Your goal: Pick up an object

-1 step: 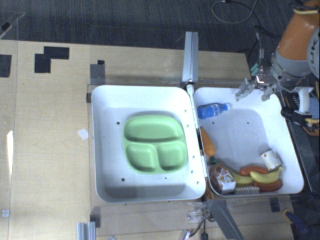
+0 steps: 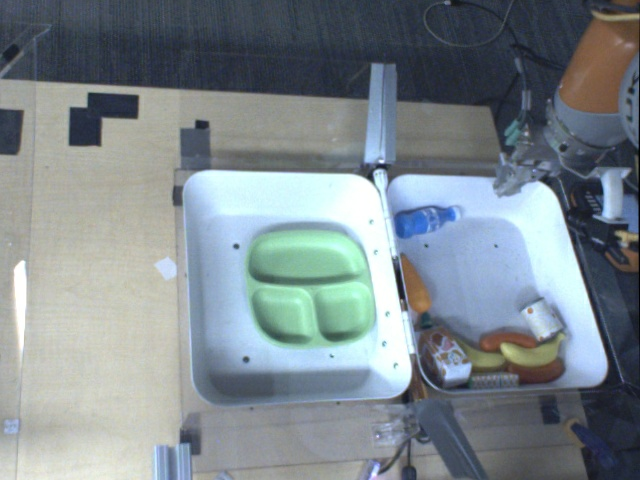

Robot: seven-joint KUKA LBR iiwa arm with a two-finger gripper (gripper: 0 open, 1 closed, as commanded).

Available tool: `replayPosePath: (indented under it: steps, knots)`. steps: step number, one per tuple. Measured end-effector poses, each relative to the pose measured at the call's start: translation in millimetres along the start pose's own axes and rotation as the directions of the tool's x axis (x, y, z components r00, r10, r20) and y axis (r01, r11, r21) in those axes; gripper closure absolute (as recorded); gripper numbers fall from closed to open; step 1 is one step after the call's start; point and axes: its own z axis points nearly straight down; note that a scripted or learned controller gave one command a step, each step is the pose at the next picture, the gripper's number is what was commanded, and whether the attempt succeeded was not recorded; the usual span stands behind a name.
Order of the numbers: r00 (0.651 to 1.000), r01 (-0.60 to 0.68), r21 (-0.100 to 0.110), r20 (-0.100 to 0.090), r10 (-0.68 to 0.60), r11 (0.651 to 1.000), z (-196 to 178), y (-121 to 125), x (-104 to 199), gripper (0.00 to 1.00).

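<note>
pincer (image 2: 515,171) over right bin's (image 2: 585,298) far-right corner, open/closed: can't tell | blue bottle (image 2: 426,220) far-left of that bin | banana (image 2: 532,350) near edge | green tray (image 2: 309,286) in left bin (image 2: 215,298)

You get even, bright overhead light; the left bin (image 2: 200,268) glares white, soft shadow along its near wall, slight blur throughout.

- I see a blue bottle (image 2: 427,220) lying on its side at the right bin's (image 2: 565,230) upper left.
- An orange carrot (image 2: 414,286) lies along the dividing wall.
- Along the near edge: a dark packet (image 2: 445,356), a yellow banana (image 2: 533,349) (partly over something red (image 2: 535,372)), a small silvery can (image 2: 541,318).
</note>
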Motion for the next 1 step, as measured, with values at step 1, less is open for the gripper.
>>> replayPosePath:
  steps: [1]
  knots:
    - [1.0,0.03,0.001,0.0,-0.03,1.0,-109.2,15.0,26.9,1.0]
